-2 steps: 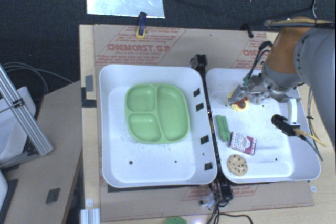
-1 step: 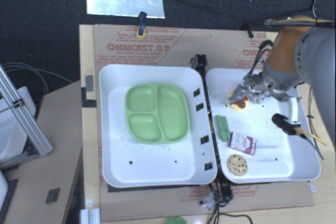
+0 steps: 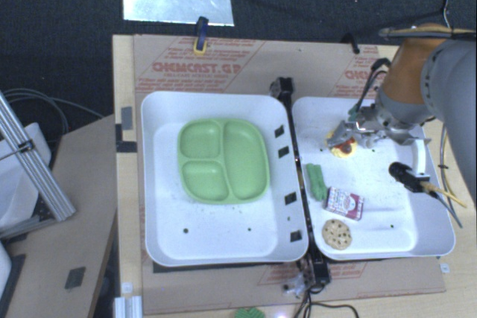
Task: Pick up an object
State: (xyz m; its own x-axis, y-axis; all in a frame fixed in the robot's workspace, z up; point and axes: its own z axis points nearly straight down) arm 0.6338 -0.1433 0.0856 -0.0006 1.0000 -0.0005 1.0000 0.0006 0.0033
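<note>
In the left bin (image 3: pixel 156 160), the green divided plate (image 3: pixel 223 160) took up the middle, leaving open floor only as a band along the near edge and narrower strips by the left and far walls. In the right bin (image 3: pixel 387 234), a green strip (image 3: pixel 317 181), a red-and-white packet (image 3: pixel 344 203) and a cookie (image 3: pixel 337 234) crowded the near left corner beside the dividing wall, while the arm (image 3: pixel 425 86) and its gripper (image 3: pixel 344 138) hung over the far side above a small yellow-and-red thing (image 3: pixel 343 150). The floor from that bin's middle to its near right corner lay bare.
</note>
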